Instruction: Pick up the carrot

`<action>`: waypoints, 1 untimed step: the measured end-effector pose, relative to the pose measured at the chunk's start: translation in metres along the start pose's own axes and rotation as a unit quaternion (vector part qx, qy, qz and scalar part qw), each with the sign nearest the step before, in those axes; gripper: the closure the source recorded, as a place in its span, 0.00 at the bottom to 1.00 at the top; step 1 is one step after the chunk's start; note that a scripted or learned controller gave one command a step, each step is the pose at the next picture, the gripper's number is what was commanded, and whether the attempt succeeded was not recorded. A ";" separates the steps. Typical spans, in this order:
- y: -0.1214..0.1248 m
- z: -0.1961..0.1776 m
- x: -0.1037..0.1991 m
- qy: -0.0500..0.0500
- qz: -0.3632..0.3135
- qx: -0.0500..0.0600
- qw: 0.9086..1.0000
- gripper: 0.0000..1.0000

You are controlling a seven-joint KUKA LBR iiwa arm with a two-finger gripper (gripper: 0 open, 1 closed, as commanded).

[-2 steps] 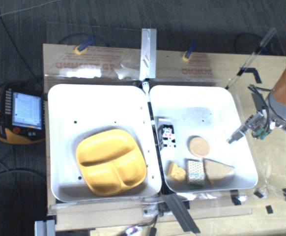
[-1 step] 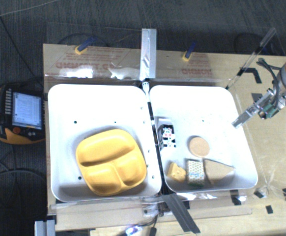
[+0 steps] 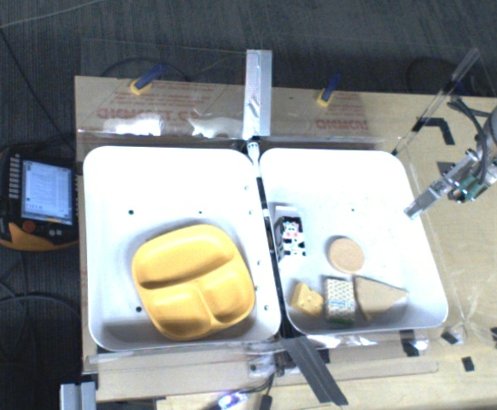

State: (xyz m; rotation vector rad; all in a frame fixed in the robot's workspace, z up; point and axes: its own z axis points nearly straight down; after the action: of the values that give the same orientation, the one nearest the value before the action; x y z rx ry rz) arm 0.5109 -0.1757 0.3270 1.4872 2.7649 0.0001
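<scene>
Half cut off at the right edge, pincer [image 3: 421,203] state cannot be told.

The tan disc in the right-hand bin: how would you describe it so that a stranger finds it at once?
Take the white bin on the view's right and look at its near half, where the small items lie. The tan disc lies just behind the patterned box and the pale wedge. It alone is round and flat; its neighbours are all angular.

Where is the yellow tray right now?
The yellow tray lies in the left bin, toward its near right corner, close to the divider next to the right bin.
</scene>
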 end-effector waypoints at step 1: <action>0.003 -0.008 0.000 0.000 -0.002 0.000 1.000 1.00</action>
State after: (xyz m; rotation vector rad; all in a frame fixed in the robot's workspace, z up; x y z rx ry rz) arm 0.5130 -0.1740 0.3355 1.4821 2.7676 0.0008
